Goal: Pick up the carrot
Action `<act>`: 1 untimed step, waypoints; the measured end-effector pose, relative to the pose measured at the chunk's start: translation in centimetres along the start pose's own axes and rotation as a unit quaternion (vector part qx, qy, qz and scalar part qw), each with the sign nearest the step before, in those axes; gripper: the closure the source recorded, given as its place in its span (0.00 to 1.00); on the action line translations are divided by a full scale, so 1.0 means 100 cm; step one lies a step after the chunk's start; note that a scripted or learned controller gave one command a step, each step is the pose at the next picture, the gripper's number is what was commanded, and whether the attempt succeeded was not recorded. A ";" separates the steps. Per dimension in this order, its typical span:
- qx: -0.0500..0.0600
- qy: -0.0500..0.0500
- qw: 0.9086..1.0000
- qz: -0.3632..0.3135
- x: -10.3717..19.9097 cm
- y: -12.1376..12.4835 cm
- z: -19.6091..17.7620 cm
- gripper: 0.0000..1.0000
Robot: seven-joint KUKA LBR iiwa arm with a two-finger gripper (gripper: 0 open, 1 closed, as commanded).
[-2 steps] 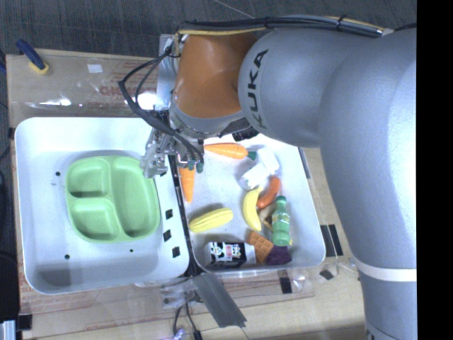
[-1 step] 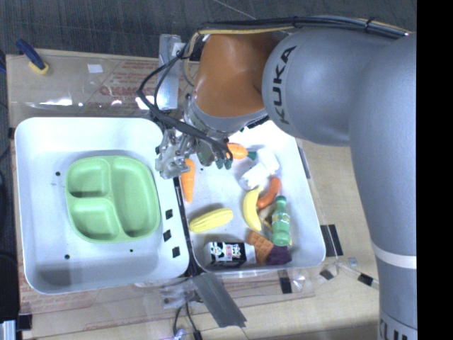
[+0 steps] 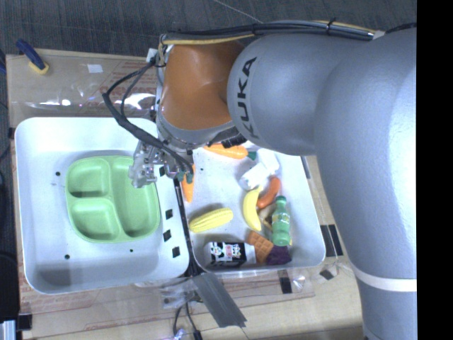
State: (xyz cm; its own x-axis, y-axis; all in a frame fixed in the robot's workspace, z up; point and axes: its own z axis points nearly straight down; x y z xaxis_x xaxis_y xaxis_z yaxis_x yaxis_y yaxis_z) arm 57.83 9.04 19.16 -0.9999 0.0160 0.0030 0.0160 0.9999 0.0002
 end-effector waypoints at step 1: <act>0.000 -0.001 1.000 -0.003 -0.001 0.001 -0.011 1.00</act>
